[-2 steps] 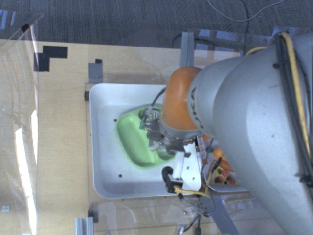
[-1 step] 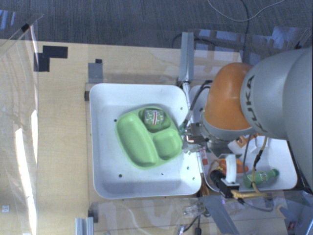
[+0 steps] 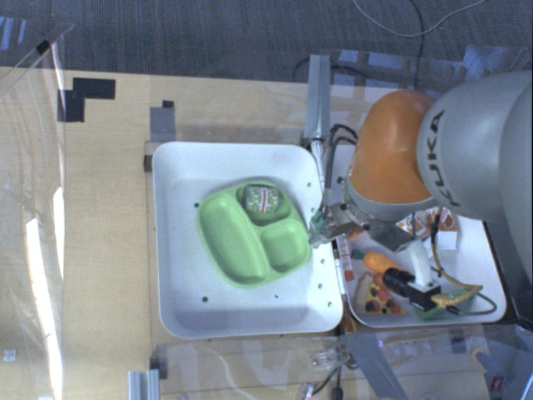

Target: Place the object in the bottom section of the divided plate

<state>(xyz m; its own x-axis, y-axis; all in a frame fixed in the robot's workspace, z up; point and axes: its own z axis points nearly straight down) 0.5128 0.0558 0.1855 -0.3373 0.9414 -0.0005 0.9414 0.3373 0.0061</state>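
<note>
While gripper [image 3: 320, 225] hovers by green divided plate's [image 3: 237, 244] right edge, open/shut can't tell, roundish object [image 3: 261, 198] sits in plate's upper section; long axis unclear.

- Left white bin [image 3: 241, 311], on the wooden bench [image 3: 100, 248].
- Right white bin [image 3: 490, 261] just beside it; at its near end lie an orange carrot-like toy [image 3: 376, 262] and a pizza slice [image 3: 373, 297].
- Black tape [image 3: 83, 95], far left on the bench.
- Thin cable [image 3: 400, 15], looped on the grey floor beyond.
</note>
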